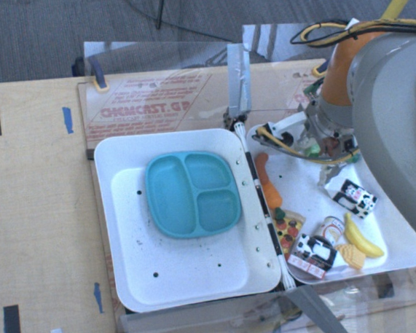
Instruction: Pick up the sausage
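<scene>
The sausage [267,181] is a long orange-red piece. It lies lengthwise against the left wall of the right bin [399,217], near the back. My gripper [322,148] hangs over the back of that bin, to the right of the sausage's far end and apart from it. Yellow and black cables and the wrist hide its tip. The grey arm with its orange band [343,68] comes in from the right.
A teal divided plate [193,193] lies in the left bin [130,265]. In the right bin are a pizza slice [288,225], a banana [363,239], a cow-patterned block [354,198] and a second cow-patterned piece [313,252], all nearer the front.
</scene>
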`<action>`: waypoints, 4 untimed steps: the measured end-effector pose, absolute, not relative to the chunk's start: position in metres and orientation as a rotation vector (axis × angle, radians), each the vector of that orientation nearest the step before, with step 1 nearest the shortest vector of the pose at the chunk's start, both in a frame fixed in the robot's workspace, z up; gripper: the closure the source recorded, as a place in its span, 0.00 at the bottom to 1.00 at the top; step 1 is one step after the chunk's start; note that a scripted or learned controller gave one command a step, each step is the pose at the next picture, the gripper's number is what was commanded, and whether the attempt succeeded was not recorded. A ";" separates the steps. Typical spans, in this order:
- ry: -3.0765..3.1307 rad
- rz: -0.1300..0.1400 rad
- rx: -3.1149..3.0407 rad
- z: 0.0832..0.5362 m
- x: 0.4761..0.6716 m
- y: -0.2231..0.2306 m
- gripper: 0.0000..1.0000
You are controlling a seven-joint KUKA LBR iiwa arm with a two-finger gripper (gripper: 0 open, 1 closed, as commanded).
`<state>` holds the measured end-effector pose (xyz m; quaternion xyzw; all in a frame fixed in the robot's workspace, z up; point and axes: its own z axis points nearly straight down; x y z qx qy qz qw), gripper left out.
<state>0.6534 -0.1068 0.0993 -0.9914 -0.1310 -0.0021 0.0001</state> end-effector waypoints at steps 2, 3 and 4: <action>-0.377 -0.005 -3.117 0.088 0.644 -0.092 0.00; -0.376 -0.006 -3.117 0.088 0.644 -0.092 0.00; -0.376 -0.006 -3.117 0.088 0.644 -0.092 0.00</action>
